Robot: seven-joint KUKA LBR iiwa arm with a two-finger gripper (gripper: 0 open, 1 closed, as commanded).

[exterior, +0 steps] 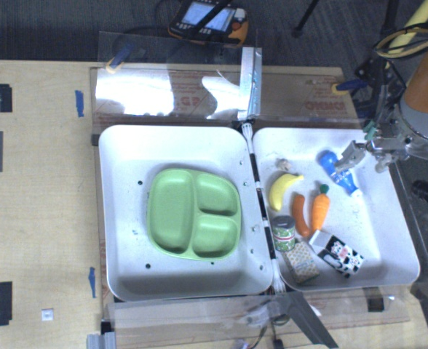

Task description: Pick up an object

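The right bin (389, 231) holds several small objects. A yellow banana (282, 190) lies near its left wall. Beside it are a reddish sausage (299, 214) and an orange carrot (319, 208). A small can (284, 233) stands by a tan woven piece (301, 262). At the front sits a black-and-white cow-patterned box (342, 255). A blue tube (336, 169) lies at the back right. My gripper (365, 158) hovers at the tube's upper right end. Its fingers are spread open with nothing between them.
In the left bin (119, 195) lies a green divided plate (193, 212). A clear divider (250, 86) stands behind the bins. A handheld controller (207, 20) and cables lie beyond the bench. The grey arm (421, 122) comes in over the right bin's far right corner.
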